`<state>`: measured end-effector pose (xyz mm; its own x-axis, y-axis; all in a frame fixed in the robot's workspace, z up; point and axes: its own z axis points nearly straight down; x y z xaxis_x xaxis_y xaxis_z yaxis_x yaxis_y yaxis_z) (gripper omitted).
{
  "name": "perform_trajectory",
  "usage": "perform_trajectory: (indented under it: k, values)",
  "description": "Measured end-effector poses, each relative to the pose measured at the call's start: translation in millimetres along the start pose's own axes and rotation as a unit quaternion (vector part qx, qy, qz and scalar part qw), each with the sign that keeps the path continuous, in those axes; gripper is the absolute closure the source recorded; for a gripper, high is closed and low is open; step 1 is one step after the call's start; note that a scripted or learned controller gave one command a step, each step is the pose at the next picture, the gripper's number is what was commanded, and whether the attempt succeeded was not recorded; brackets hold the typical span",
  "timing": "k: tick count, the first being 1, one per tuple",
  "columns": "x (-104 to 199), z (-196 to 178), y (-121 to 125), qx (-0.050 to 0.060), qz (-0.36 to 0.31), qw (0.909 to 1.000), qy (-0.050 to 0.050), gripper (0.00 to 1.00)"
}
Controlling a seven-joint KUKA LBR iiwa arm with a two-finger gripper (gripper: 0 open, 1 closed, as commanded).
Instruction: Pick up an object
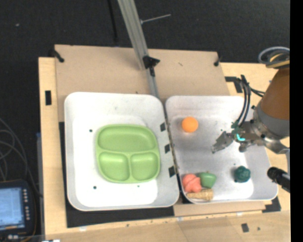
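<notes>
Orange ball [190, 124] lies in the right bin [202, 107], at ten o'clock from the gripper [226, 142]; the pincer hangs released, grasping nothing; teal object [242, 174] sits at five o'clock; no readable writing

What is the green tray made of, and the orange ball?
The green divided tray looks like smooth moulded plastic: one even colour, rounded compartment walls, a soft sheen. The orange ball has a matte, even surface, so it may be plastic or foam; the view leaves that open.
</notes>
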<state>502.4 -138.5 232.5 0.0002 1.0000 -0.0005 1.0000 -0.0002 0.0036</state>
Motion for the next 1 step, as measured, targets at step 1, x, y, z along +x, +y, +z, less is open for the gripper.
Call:
perform_trajectory:
  k: [1]
  values:
    - [-0.4,63.0,-0.8,0.004,0.000,1.0000,0.000,0.00]
